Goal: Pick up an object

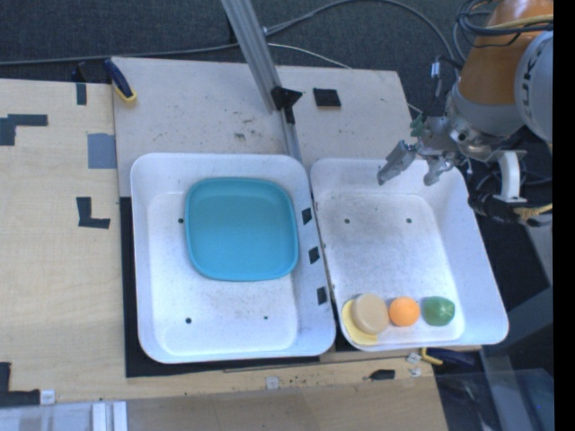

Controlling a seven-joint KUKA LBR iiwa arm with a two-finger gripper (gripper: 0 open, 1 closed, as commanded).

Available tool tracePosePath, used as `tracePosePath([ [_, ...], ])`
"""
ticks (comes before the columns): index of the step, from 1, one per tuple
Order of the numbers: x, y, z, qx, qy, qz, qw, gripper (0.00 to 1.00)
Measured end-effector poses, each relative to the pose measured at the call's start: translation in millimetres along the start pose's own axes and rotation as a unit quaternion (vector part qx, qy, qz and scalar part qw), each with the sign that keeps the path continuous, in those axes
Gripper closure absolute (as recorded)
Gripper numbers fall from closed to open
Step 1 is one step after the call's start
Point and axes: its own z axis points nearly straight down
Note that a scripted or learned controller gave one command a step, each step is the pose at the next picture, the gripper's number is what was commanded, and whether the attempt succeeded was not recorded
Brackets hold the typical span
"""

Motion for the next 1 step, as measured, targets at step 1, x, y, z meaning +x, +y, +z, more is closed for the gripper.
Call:
tracePosePath([
  [1, 2.6, -9.8, 56.6, 0.001, 0.0, 0.0, 1.0, 0.0],
])
